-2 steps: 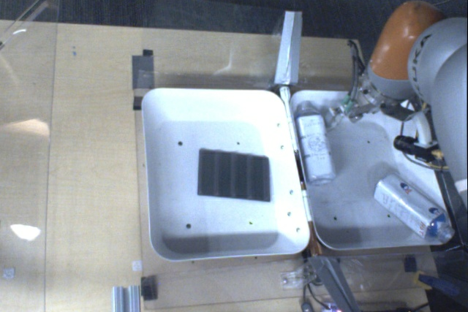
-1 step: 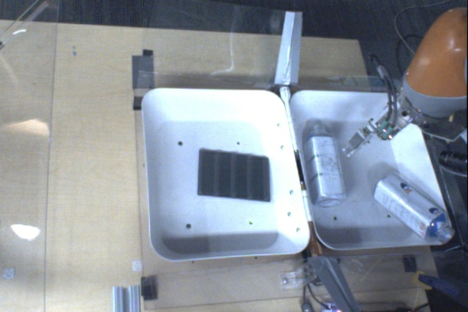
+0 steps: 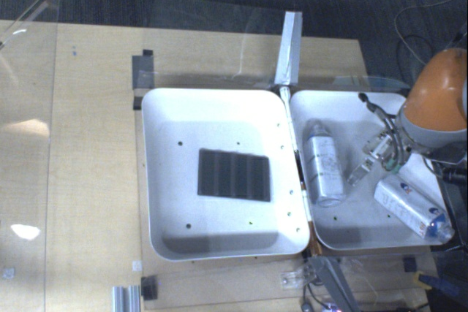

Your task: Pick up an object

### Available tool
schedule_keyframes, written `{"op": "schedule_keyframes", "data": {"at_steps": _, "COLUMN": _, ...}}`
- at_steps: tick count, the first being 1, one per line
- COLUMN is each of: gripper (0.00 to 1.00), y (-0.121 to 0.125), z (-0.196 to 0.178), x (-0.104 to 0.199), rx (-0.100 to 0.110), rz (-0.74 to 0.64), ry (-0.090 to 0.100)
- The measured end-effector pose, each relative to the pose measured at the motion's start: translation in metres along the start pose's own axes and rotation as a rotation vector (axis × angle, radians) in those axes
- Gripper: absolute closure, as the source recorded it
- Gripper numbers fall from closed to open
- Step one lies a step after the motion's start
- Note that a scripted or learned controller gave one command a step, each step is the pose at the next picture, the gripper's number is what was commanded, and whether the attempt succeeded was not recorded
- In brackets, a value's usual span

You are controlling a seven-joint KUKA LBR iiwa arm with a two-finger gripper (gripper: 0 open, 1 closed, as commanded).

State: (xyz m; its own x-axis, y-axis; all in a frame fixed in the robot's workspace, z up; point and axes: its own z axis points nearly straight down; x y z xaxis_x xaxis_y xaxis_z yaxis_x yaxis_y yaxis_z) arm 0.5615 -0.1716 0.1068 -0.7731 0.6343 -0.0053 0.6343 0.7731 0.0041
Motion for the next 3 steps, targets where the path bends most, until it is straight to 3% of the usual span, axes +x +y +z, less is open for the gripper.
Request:
{"op": "schedule_keyframes", "data": {"at_steps": 1, "gripper": 0.0, "y": 0.05, "z": 0.015, "x": -0.01, "rx": 0.002, "rz": -0.034, "ry": -0.012}}
{"op": "schedule_keyframes", "data": {"at_steps": 2, "gripper": 0.0, "y": 0.07, "z": 0.013, "x": -0.017, "rx": 0.01, "rz": 0.235, "ry": -0.032}}
{"op": "schedule_keyframes", "data": {"at_steps": 3, "gripper": 0.0, "y": 0.095, "z": 0.014, "x": -0.047, "rx": 0.026, "rz": 0.169, "ry": -0.016}}
